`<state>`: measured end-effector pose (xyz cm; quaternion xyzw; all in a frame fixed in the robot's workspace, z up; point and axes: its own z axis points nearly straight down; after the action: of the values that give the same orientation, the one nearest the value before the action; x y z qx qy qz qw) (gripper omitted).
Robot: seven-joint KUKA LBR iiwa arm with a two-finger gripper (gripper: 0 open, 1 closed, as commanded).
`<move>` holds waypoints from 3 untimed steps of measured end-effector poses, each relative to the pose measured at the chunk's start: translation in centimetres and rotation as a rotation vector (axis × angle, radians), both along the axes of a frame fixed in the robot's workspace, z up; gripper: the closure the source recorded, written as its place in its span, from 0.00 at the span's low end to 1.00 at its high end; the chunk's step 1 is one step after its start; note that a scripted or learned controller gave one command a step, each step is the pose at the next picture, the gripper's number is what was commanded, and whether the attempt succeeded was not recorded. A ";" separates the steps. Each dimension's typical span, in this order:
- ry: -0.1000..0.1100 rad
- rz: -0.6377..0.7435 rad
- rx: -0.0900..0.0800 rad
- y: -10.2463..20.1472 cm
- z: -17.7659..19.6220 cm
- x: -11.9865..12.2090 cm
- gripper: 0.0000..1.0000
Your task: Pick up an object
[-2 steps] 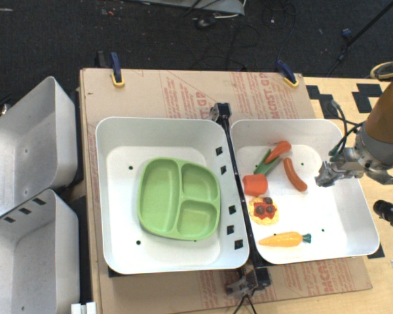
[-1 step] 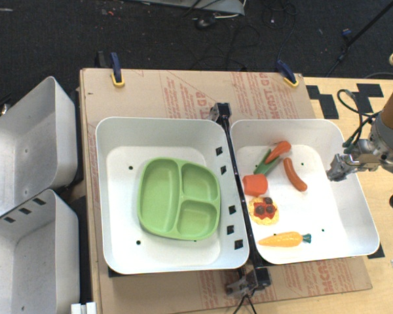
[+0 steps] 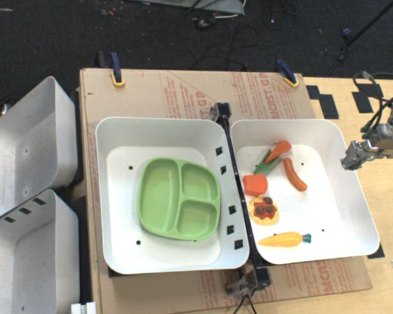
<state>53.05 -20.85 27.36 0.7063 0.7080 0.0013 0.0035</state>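
Five toy foods in right bin; gripper over bin's right rim.

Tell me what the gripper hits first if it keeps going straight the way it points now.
The gripper sits at the right bin's right rim, pointing left and down. Likely first contact is the bin's rim or floor; further along lies the sausage. Height is hard to judge from this view.
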 end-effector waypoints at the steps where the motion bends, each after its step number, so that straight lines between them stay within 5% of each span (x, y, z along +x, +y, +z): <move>1: 0.006 0.006 0.004 5.4 -0.2 1.1 1.00; 3: 0.008 0.005 0.004 16.8 -1.7 1.1 1.00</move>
<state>54.15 -4.06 25.66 0.7047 0.7096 -0.0002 -0.0008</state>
